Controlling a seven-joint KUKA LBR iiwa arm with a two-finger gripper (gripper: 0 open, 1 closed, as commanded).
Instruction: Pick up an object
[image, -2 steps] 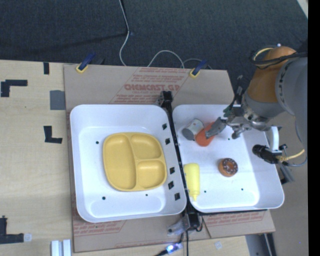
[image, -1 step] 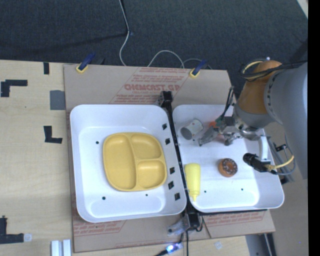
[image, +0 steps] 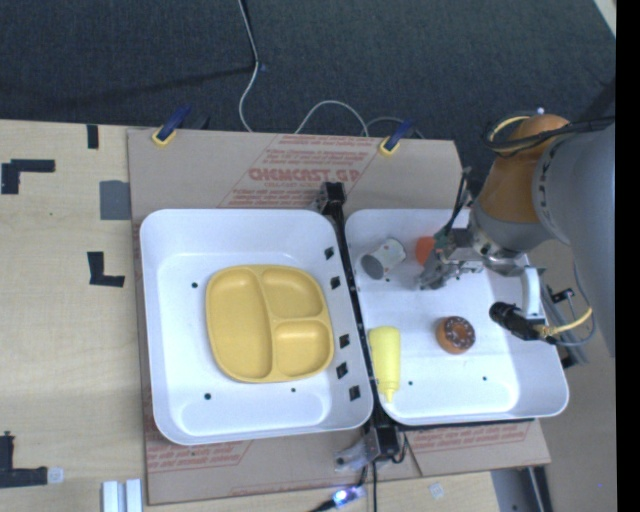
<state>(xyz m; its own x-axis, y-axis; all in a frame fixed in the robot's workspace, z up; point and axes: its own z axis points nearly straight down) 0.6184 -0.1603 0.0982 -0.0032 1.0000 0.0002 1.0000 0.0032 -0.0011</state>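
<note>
The jaws (image: 437, 272) hang low in the right bin (image: 500, 400), near its back edge. I cannot tell how open they are. An orange thing (image: 425, 247) sits just beside them.

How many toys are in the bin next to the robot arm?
4 that I can see: a yellow bottle by the divider, a donut mid-bin, a grey cup near the back, and a small orange thing partly hidden by the gripper. More may hide under the arm.
</note>
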